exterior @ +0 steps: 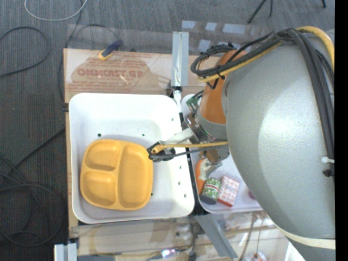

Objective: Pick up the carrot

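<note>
Carrot lies in right bin, hard against that bin's left wall, lower-centre of frame, long axis running roughly up-down in the pic. Just to its right sits a small green-labelled can, touching or nearly so, and next to that a red & white packet. Arm fills most of the right half of frame, grey shell w/ orange band showing at centre and black + yellow cables looped over the top; it hides most of the right bin. Gripper reaches leftward from under the arm on a thin pale shaft, crossing the wall btwn bins, w/ its dark tip over left bin at the upper right corner of a yellow tray; whether tip touches the tray, can't tell. Gripper state: can't tell, too small and dark at the tip; nothing visibly held in it. Carrot is apart from the tip, down and to the right of it, on the other side of the divider. Yellow tray has three compartments and sits lower left in left bin. Cardboard sheet w/ red print lies above left bin, upper left of frame. Dark carpet around the bench has thin cords at upper left.
</note>
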Controlling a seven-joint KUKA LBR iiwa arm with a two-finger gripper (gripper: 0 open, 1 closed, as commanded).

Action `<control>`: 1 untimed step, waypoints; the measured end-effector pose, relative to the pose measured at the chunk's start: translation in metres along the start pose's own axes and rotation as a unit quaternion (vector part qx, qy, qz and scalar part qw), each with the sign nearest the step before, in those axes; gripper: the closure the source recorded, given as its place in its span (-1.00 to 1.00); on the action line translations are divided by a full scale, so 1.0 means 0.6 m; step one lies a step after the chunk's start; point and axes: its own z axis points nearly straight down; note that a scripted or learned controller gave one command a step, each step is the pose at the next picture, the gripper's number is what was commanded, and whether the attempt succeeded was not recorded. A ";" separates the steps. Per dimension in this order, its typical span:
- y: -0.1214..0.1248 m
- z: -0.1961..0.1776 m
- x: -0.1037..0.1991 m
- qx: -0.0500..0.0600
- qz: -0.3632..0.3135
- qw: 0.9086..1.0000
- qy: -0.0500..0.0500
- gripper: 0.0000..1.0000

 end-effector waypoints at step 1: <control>-0.057 0.091 0.001 0.003 0.031 1.000 0.001 -1.00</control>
